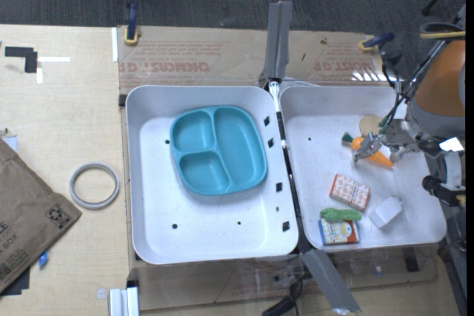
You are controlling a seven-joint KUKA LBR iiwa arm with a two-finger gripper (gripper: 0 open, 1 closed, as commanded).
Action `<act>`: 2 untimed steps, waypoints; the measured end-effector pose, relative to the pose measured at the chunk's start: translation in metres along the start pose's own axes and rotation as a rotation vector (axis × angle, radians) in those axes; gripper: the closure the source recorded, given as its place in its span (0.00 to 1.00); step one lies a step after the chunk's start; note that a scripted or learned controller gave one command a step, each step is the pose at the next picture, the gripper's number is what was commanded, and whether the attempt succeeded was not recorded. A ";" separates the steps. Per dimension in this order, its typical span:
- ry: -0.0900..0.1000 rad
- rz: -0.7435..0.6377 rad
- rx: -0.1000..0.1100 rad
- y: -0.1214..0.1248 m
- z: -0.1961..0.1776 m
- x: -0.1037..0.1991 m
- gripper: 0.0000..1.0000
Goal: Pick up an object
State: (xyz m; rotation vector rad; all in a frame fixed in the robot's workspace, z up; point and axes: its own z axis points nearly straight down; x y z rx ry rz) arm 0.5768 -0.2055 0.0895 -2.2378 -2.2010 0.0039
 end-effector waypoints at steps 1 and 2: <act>0.001 0.001 0.003 0.000 -0.007 -0.001 1.00; -0.002 0.000 -0.001 0.053 -0.099 0.067 1.00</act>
